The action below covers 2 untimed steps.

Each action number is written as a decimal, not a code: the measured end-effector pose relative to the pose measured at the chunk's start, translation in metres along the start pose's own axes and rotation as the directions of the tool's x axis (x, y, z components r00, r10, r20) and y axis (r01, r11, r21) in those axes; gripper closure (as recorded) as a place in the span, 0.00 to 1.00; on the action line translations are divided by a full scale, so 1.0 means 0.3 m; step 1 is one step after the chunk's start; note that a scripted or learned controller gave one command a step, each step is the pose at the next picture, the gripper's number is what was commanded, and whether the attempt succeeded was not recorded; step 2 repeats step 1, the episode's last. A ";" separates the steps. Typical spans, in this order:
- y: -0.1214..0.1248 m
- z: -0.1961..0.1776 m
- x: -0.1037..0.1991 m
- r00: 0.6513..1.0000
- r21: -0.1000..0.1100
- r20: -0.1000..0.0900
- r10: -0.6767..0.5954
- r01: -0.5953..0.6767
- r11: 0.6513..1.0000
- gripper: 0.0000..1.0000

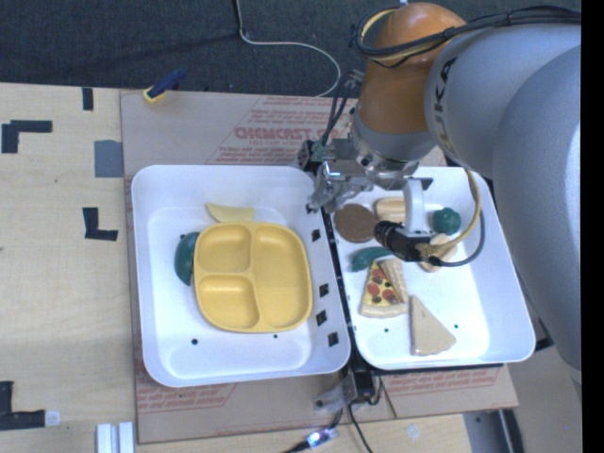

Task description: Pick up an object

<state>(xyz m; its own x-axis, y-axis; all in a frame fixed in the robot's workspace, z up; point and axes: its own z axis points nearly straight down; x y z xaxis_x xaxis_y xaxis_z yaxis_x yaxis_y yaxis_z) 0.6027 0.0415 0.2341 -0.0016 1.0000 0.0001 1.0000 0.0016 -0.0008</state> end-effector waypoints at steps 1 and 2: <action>-0.014 0.011 0.004 1.000 0.002 0.001 0.000 0.000 1.000 1.00; -0.014 0.011 0.004 1.000 0.002 0.001 0.000 0.000 1.000 1.00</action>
